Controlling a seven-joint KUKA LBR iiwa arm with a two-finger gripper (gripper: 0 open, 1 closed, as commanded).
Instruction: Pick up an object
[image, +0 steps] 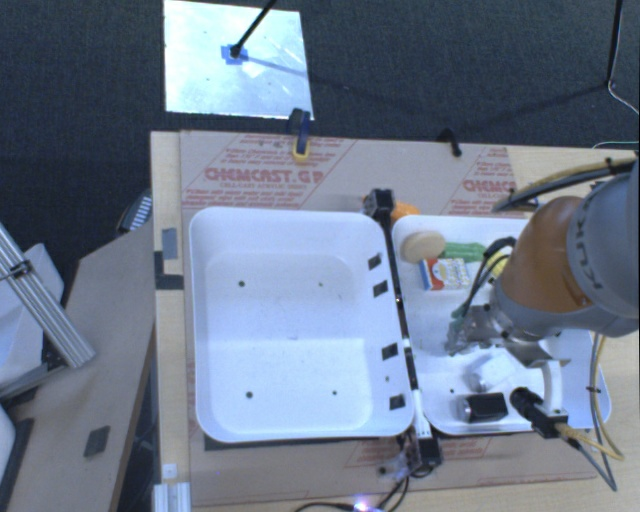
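The right bin (432, 330) holds several objects. A tan round piece (422, 245) lies at its far left corner, with a green item (466, 250) beside it and a small printed carton (447, 273) just in front. A black block (485, 407) rests near the front wall, and a small grey-white piece (490, 373) lies just behind it. My gripper (463, 332) hangs low over the middle of this bin, between the carton and the grey-white piece. The arm's grey and orange wrist (545, 270) covers the bin's right half.
The left bin (290, 320) stands beside it, with black clips (392, 320) along the shared wall. An orange object (404, 211) sits just beyond the right bin's far rim. Cables (590, 420) trail at the bench's front right.
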